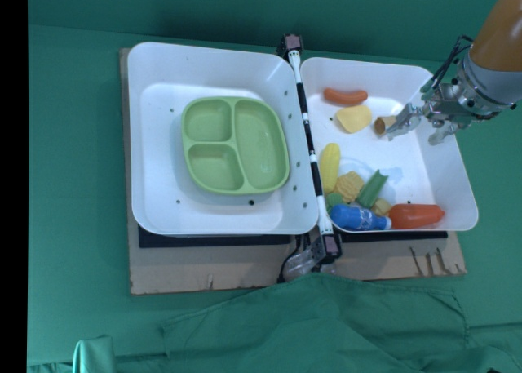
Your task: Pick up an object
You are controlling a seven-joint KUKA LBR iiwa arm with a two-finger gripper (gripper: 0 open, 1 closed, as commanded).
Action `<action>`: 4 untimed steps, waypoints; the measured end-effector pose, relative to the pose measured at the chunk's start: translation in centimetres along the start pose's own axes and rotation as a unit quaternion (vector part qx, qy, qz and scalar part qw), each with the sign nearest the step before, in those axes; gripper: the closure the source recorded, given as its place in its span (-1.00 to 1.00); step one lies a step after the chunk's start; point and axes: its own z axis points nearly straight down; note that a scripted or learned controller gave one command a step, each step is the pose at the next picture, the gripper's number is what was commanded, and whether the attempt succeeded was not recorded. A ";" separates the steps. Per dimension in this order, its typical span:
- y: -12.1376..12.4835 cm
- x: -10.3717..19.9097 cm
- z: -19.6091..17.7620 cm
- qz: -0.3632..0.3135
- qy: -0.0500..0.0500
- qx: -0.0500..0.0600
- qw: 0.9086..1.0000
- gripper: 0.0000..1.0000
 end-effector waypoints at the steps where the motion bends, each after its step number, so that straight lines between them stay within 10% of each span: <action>1: -0.5 0.6 10.1 0.000 0.000 0.000 1.000 -1.00; 2: -5.3 0.8 9.8 0.001 -0.003 -0.011 1.000 -1.00; 4: -6.2 -0.5 9.9 -0.001 -0.001 -0.009 1.000 -1.00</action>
